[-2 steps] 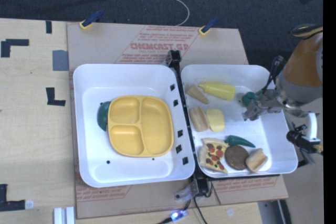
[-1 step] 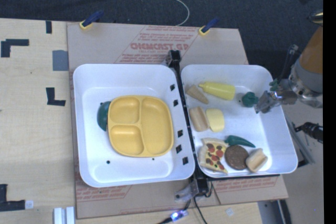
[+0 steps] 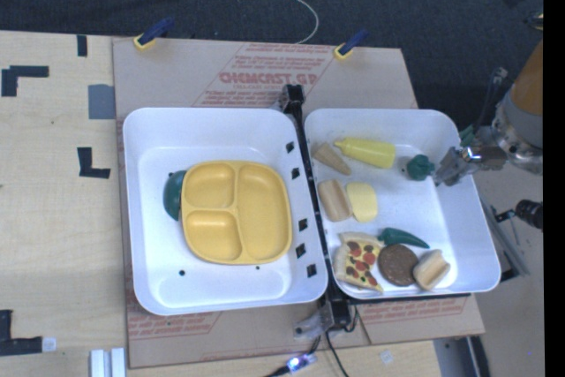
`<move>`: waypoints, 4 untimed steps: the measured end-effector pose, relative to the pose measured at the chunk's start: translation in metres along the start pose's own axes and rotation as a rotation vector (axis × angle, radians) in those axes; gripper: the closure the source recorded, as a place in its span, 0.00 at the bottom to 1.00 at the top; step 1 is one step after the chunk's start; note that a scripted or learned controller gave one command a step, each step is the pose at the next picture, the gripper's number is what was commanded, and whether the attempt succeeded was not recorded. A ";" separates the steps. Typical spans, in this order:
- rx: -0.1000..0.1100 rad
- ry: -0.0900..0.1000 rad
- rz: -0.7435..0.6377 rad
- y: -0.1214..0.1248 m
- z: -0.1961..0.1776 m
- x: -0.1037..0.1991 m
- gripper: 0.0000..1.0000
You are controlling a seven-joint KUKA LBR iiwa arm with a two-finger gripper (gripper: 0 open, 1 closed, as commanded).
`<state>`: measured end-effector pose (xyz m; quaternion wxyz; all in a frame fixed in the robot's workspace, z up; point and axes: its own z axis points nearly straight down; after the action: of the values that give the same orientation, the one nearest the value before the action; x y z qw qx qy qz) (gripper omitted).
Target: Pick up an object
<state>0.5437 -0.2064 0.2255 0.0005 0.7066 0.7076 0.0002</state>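
Small round teal toy [image 3: 418, 165] in right white bin [image 3: 468, 225]; just left of gripper [image 3: 452, 169]; grip state unclear.

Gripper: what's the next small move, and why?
Probably shift the gripper a little toward the left of the view, over the small teal piece by the yellow bottle-shaped toy. The gripper sits at the right bin's right rim with nothing seen in it, and that teal piece is the closest item, set apart from the others.
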 end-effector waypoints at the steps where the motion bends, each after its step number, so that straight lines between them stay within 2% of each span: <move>1: 0.002 0.001 -0.003 -0.005 -0.008 0.049 1.00; 2: 0.004 0.002 -0.004 -0.013 0.003 0.107 1.00; 3: 0.003 0.000 -0.004 0.000 0.010 0.142 1.00; 4: 0.002 0.001 0.000 -0.010 -0.007 0.144 1.00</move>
<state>0.5340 -0.0621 0.2328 -0.0006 0.7065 0.7077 -0.0004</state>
